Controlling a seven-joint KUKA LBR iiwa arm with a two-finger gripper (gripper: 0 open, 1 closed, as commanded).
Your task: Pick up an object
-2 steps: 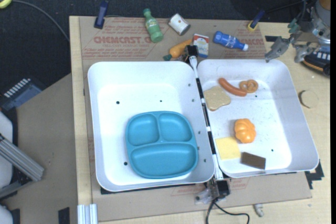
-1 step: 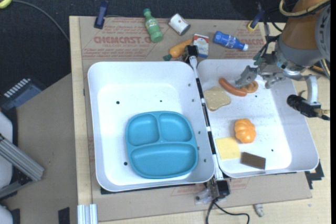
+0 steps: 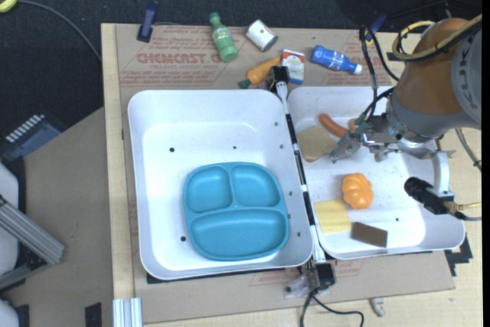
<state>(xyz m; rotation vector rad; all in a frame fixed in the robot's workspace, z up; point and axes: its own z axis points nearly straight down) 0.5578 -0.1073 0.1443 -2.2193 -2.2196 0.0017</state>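
The right bin (image 3: 429, 237) holds a red sausage (image 3: 331, 123), a tan bread slice (image 3: 311, 142), an orange fruit (image 3: 357, 191), a yellow cheese block (image 3: 332, 216) and a brown block (image 3: 369, 234). My gripper (image 3: 358, 152) hangs over the upper middle of this bin, just right of the bread slice and above the orange fruit. Its fingers (image 3: 337, 154) stand open with nothing between them. The wrist hides the bin floor behind it.
A blue divided plate (image 3: 234, 210) lies in the left bin (image 3: 153, 134). Behind the bins, on the cardboard, lie a green bottle (image 3: 223, 37), a white can (image 3: 261, 34), a small carton (image 3: 292, 65), a blue bottle (image 3: 334, 60) and a carrot (image 3: 260, 73).
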